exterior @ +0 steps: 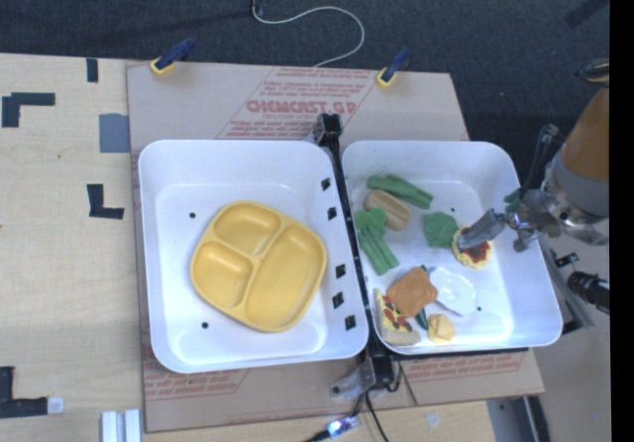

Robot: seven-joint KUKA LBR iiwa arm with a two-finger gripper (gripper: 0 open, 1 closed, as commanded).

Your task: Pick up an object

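Note:
The right bin (495, 165) holds several toy foods. A green leafy piece (399, 189) lies at the back, with a tan bun (386, 208) just in front of it. Further green pieces (374, 238) (441, 229) lie mid-bin. An orange-brown piece (411, 288), a white piece (456, 289), a layered sandwich-like item (393, 319) and a small yellow chunk (441, 329) sit near the front. My gripper (490, 230) reaches in from the right and hangs low over a small yellow-and-red item (474, 254) by the bin's right side, touching or just above it.
The left bin (168, 172) holds a yellow divided plate (260, 265). A black divider (339, 222) runs between the two bins. The bins rest on a cardboard sheet (287, 103) held by clamps. A white cable (307, 19) loops behind.

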